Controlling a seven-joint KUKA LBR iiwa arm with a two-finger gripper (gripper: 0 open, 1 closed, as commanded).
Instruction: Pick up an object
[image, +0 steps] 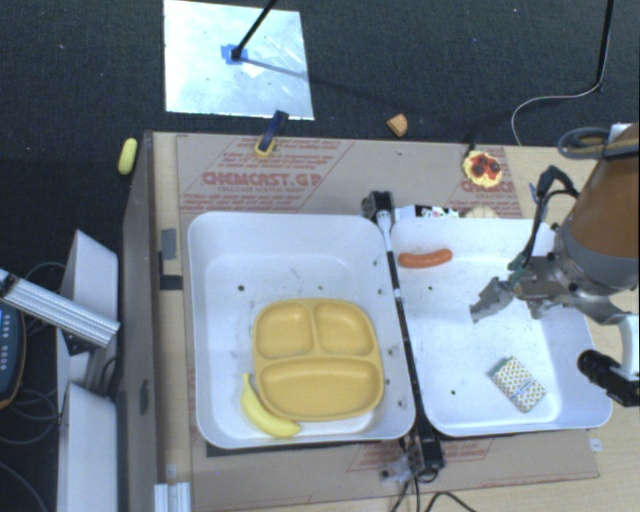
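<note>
In the right bin (450, 410) lie an orange sausage (425, 258) near the far edge and a small patterned block (518, 384) near the front right. My gripper (491, 301) hangs over the middle of the right bin, between the sausage and the block, touching neither. Nothing shows between its fingers. In the left bin (230, 250) a yellow divided plate (318, 357) lies flat, with a banana (262, 412) along its front left edge.
The arm (600, 240) reaches in from the right over the right bin's far right corner. A dark bar (398, 300) divides the two bins. A small pizza-like toy (483, 167) lies on the cardboard behind the right bin.
</note>
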